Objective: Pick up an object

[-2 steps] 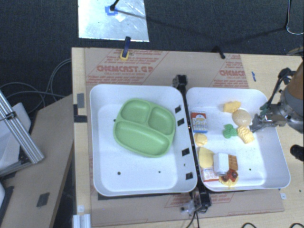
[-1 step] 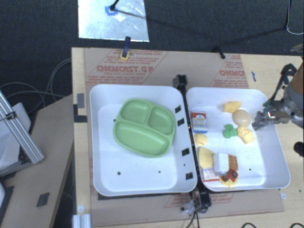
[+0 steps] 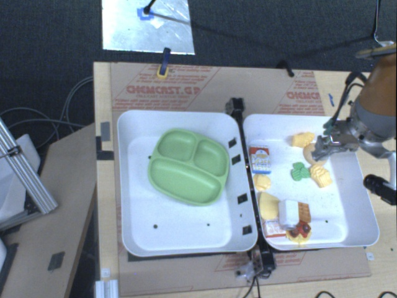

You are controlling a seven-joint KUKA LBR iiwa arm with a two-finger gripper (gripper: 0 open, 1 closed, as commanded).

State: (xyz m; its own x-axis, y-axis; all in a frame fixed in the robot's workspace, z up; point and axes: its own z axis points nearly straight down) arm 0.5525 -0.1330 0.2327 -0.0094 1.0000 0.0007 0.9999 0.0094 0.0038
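The right bin [image 3: 356, 225] holds several small toy foods. A yellow piece [image 3: 303, 139] lies near its back, a green piece [image 3: 300, 172] in the middle and a yellow ridged piece [image 3: 321, 176] beside it. A red and white carton [image 3: 259, 159] lies by the divider, with a small yellow bit [image 3: 263, 182] below it. Near the front sit a yellow wedge [image 3: 268, 205], a white block [image 3: 288, 213] and an orange waffle with a red piece [image 3: 302, 222]. My gripper [image 3: 321, 149] hangs low over the bin's right half, just above the yellow ridged piece.
The left bin [image 3: 133, 228] holds a green divided plate [image 3: 188, 166]. A black divider with clips [image 3: 245, 172] runs between the bins. Cardboard [image 3: 205, 85] lies under both bins. A shiny metal sheet [image 3: 147, 17] sits at the back left, and an aluminium frame [image 3: 22, 172] stands at the far left.
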